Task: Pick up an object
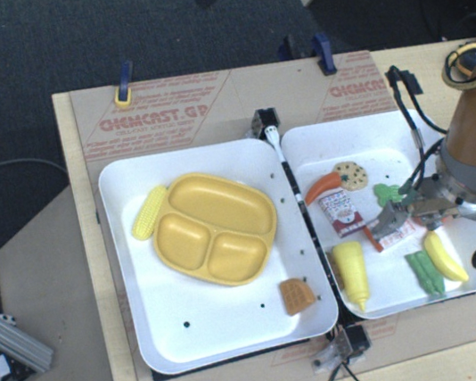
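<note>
The grey arm with its orange band reaches in from the right, wrist low over the right-hand shallow white bin, the dark two-finger gripper pointing left just above a red-and-white packet; whether its fingers are parted or closed cannot be told.

Nearest in this bin lie one yellow plastic pepper, one green bean pod and one yellow banana. Farther back are one red-labelled white pouch, one orange carrot and one chocolate-chip cookie.

The left white bin holds one brown cracker, one yellow three-compartment tray and one yellow corn cob touching it.
</note>
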### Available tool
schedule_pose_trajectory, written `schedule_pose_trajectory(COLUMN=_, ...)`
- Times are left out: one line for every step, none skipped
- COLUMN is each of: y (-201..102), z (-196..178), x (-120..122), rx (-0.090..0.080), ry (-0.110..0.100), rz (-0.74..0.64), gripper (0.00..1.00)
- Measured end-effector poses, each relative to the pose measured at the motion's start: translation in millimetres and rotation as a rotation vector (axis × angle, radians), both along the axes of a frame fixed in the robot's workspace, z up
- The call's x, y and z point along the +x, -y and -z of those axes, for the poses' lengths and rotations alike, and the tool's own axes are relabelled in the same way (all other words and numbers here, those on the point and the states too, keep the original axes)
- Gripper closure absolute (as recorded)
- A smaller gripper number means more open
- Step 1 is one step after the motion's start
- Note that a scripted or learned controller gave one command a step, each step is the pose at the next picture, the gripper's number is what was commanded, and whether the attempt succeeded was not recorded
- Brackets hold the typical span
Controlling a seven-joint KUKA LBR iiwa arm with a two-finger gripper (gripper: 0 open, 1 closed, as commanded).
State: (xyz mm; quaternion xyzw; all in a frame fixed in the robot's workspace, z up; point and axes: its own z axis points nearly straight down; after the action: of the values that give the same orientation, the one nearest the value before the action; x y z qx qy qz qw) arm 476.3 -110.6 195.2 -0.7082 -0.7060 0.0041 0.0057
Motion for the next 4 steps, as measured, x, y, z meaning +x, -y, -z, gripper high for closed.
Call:
schedule_pose_trajectory(y=0.0, z=-6.2, x=3.2, rx=-0.002, ry=0.014, rz=-0.003, gripper=0.00)
schedule_pose_trajectory(y=-4.0, z=44.6, x=-7.3, rx=0.000, ry=0.007, rz=-0.002, gripper=0.00)
schedule_pose_trajectory(y=-7.0, z=84.8, x=-2.5, rx=-0.002, ry=0.015, rz=-0.001, gripper=0.00)
schedule_pose_trajectory(y=-5.8, z=98.5, x=3.4, rx=0.003, ry=0.024, rz=-0.004, gripper=0.00)
